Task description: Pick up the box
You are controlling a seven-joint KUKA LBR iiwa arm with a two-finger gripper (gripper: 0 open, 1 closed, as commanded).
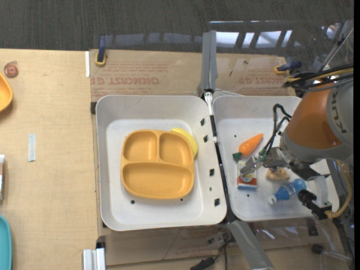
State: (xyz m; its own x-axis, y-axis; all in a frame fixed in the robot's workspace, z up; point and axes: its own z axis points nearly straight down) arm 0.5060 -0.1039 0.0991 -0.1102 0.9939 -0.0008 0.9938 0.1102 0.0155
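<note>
Low in the right bin [225,151], hand [249,166] down over the box [247,180]; whether parted or closed, cannot tell. Box lying flat near the bin's middle, just below an orange carrot [251,144]. Close to the right, a beige lump [277,174] and a blue bottle [288,190]. Over in the left bin [107,151], a divided orange plate [158,164] touching a yellow piece [187,139].

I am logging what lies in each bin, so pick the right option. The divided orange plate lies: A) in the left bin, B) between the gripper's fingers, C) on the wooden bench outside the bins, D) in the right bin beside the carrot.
A: the divided orange plate lies flat inside the left bin, while the carrot lies in the right bin.
</note>
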